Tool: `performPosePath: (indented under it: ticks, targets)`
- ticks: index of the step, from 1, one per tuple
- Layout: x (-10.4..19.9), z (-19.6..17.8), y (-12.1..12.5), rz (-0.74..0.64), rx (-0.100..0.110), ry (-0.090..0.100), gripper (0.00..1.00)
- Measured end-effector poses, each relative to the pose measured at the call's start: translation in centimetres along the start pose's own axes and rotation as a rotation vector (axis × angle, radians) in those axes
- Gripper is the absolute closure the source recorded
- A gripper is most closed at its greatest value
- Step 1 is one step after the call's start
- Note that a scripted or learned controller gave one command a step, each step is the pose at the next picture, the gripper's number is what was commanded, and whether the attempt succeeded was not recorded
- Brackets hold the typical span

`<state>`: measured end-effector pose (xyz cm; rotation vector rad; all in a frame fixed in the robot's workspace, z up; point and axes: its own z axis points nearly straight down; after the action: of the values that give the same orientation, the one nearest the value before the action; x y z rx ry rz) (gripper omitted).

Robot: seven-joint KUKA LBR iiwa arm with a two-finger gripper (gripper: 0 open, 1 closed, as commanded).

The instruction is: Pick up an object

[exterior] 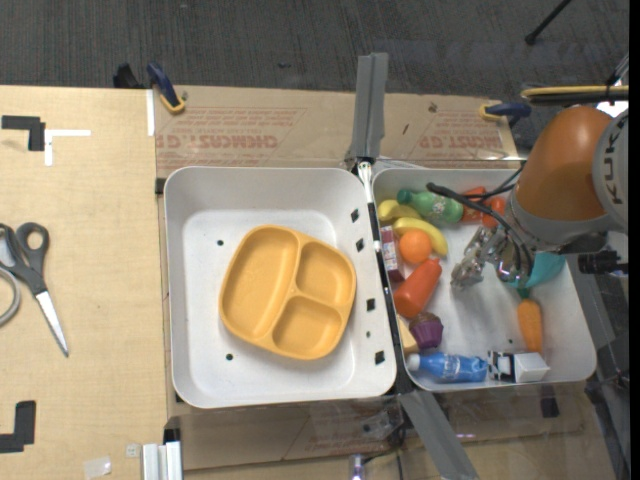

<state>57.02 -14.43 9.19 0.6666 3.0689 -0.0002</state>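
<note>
1. The bench top is pale wood on the left, with brown cardboard (240, 128) bearing mirrored print laid under and behind the two white bins.
2. Beyond the far edge of the bench the floor is dark grey carpet.
3. A pair of grey-handled scissors (35, 278) lies on the wood at the left, well apart from the bins; black corner marks sit near the left edge.
4. Blue clamps (165, 86) grip the cardboard's far edge, one at the left and one at the right.
5. The left bin (190, 358) holds a yellow three-compartment plate (288, 292), lying flat near its middle.
6. The right bin (560, 368) holds the toys: a green bottle (432, 204) and a yellow banana (418, 230) at the far left, an orange ball (412, 246), a red pepper-like piece (418, 286), a purple piece (427, 330), a blue bottle (450, 368) lying along the near wall, a small white box (522, 366) beside it, and an orange carrot (529, 324) at the right.
7. The arm, with its orange band, reaches in from the right over the right bin.
8. The gripper (482, 264) hangs over bare bin floor between the red piece and the carrot; I cannot tell whether the claw is released or clenched, and nothing shows within it.
9. A teal piece (542, 268) lies just right of the gripper, partly under the arm.
</note>
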Motion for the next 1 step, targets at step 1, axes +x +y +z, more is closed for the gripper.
performPosePath:
  ticks: [1]
  targets:
    - [3.68, 0.01, 0.97, 0.231, 0.001, 0.001, 1.00]
